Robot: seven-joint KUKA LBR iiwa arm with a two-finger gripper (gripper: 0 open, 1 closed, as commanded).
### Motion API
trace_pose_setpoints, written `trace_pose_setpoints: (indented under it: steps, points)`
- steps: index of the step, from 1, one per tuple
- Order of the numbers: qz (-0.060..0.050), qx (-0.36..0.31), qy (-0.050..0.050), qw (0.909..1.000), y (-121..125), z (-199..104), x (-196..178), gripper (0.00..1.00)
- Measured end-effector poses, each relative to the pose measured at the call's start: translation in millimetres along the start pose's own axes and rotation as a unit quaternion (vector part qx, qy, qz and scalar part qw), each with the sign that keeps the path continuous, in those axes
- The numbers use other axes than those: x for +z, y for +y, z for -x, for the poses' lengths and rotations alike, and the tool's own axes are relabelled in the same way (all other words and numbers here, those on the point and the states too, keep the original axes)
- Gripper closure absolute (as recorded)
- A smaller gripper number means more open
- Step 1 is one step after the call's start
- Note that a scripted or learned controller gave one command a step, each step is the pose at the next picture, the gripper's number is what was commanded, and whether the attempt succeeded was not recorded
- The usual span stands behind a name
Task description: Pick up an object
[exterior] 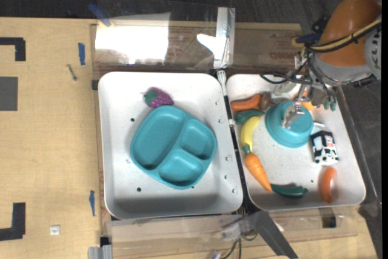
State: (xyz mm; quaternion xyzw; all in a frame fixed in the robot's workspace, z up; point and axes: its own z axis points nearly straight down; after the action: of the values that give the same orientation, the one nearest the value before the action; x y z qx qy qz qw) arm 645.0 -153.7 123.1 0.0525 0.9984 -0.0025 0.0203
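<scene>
Teal bowl (291, 125) under the gripper (297, 111), upside down in the right bin (354, 185).

Nearest the bench front lie a dark green pepper (290, 191), an orange sausage-shaped toy (327, 184) and a carrot (257, 170); then a black-and-white cow figure (324, 148) and a yellow banana (248, 130); then the bowl itself, round, glossy, with a raised foot on top, touching the banana's upper end. It looks like light, stiff, rather slick plastic, so the foot ring or the rim seems the likeliest hold, and a pinch on the smooth dome would probably slip. The gripper hangs over its centre, and whether its tips are apart or together cannot be told from here. Behind lies an orange toy (247, 103). In the left bin (115, 191) sit a teal divided plate (173, 145) and purple grapes (159, 97).
</scene>
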Motion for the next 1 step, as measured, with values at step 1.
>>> trace_pose_setpoints:
  steps: [1]
  points:
    - [0.001,0.094,0.008,0.9956,26.6,-40.7,27.5,0.00]
